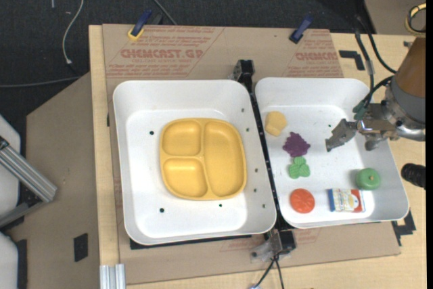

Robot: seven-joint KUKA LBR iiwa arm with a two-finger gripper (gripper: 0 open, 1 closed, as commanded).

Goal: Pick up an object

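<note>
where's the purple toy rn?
In the right bin, left-centre in the camera view: the purple toy lies just above the green toy and below-right of the yellow piece, left of the gripper.

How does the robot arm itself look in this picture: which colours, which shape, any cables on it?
The arm is a thick rounded grey body with an orange-brown band higher up. Its metal wrist carries a dark grey two-finger gripper. Thin green and black cables run along the wrist.
</note>
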